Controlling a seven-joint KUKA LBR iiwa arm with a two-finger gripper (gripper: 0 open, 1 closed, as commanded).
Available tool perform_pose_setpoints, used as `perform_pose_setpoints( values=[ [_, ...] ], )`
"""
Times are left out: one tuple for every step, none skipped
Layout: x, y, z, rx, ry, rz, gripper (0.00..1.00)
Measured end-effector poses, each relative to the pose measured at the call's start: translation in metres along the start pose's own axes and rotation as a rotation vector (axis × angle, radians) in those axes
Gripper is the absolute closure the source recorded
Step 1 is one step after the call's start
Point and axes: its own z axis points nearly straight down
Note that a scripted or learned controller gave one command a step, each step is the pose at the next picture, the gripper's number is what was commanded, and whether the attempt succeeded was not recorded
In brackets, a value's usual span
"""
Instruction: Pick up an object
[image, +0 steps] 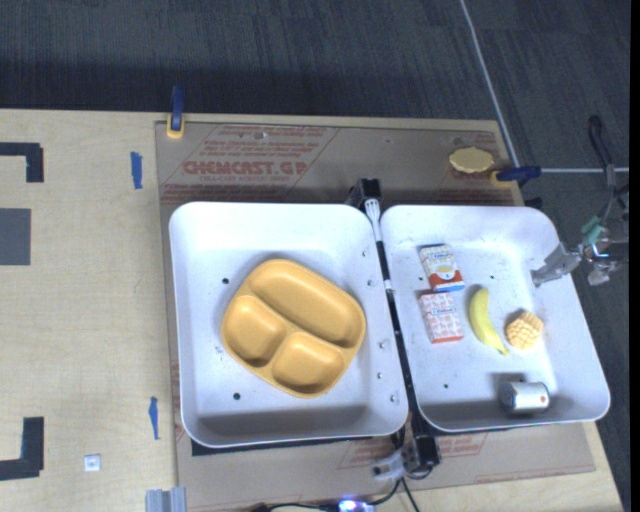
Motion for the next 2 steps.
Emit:
perform_pose_setpoints(
  values=[
    [-0.005,-0.032,0.108,0.002,0.003,0.0,0.0],
    [-0.006,-0.031,0.098,-0.003,-0.001,0.001,1.0]
  ],
)
